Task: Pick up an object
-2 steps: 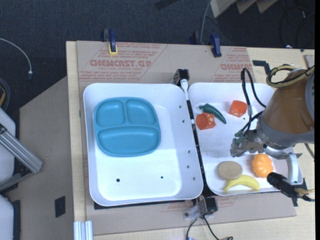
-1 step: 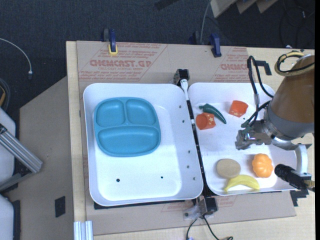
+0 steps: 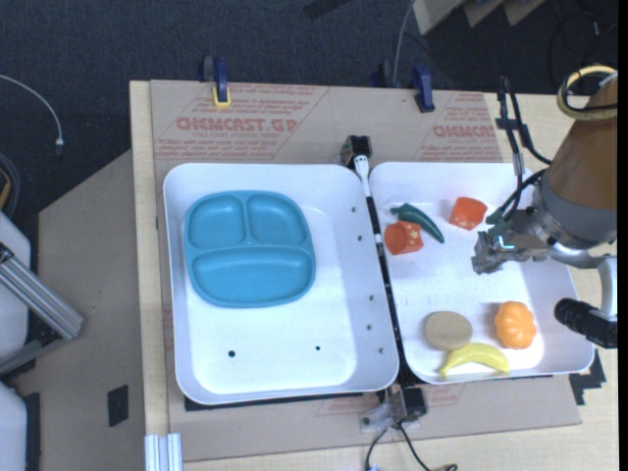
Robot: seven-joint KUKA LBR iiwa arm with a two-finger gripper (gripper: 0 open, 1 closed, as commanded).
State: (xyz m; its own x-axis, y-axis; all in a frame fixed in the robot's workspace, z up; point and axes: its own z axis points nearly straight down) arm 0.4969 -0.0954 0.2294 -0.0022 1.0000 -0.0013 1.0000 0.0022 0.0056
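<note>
The right bin (image 3: 432, 283) holds several toy foods. An orange-red block (image 3: 468, 212) lies near its back, beside a red tomato with a green stem (image 3: 404, 236) and a green pepper (image 3: 420, 220). A tan round cookie (image 3: 447, 330), a yellow banana (image 3: 475, 360) and an orange fruit (image 3: 515, 324) sit toward the front. My gripper (image 3: 491, 256) hangs over the bin's right part, just right of and below the orange-red block, above bare bin floor. Nothing shows between its fingers.
The left bin (image 3: 334, 341) bears a blue divided plate (image 3: 250, 247). A black bracket (image 3: 356, 150) sits at the back between the bins. Blue clamps (image 3: 218, 75) (image 3: 423, 86) grip the cardboard's far edge. The arm's body covers the right bin's far right corner.
</note>
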